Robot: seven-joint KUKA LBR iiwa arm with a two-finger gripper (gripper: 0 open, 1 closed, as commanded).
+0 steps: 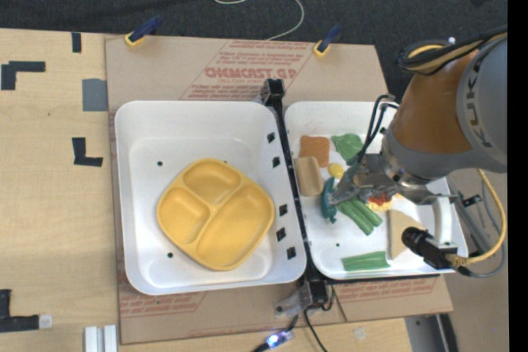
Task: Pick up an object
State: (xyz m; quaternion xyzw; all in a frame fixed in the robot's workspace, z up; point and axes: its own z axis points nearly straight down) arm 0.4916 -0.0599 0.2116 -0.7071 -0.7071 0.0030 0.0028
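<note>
While the claw (342,192) dips low into the right bin (326,260) to reach the clutter, its grip state can't be told beside the teal piece (330,204).

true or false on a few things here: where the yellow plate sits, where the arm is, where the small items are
1. The yellow divided plate lies in the left bin. True.
2. The end effector is over the left bin. False: it is over the right bin.
3. A green flat piece lies near the right bin's front edge. True.
4. The yellow plate has one compartment. False: it has three.
</note>
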